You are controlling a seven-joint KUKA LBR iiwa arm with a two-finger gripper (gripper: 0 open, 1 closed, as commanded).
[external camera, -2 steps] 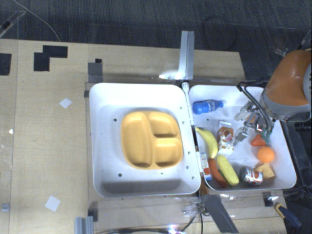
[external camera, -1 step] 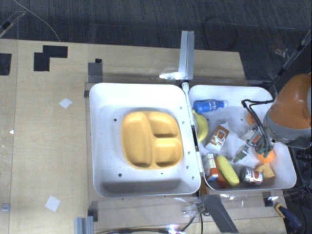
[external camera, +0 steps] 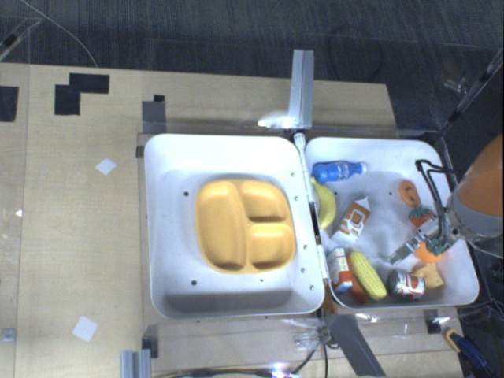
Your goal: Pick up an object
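- The bench (external camera: pixel 71 235) holds two white bins side by side, and their inner edges touch in the middle.
- The left bin (external camera: pixel 169 286) holds one yellow tray (external camera: pixel 242 225) with three parts. There is bare white floor all around the tray.
- The right bin (external camera: pixel 378 152) is crowded.
- A blue bottle (external camera: pixel 337 171) lies near the back edge.
- A banana (external camera: pixel 324 203) rests against the left wall.
- A small carton (external camera: pixel 353 220) lies close beside the banana.
- A corn cob (external camera: pixel 367 274) and a red can (external camera: pixel 340 268) sit at the front left.
- Another can (external camera: pixel 407 285) lies by the front edge.
- An orange round thing (external camera: pixel 407 191) sits near the right side.
- The gripper (external camera: pixel 425 239) is low at the right side of this bin, among small orange and yellow things (external camera: pixel 430 274).
- I cannot tell if the fingers are wide or narrow, or if they hold anything.
- The most open floor in this bin is in the middle, behind the corn cob.
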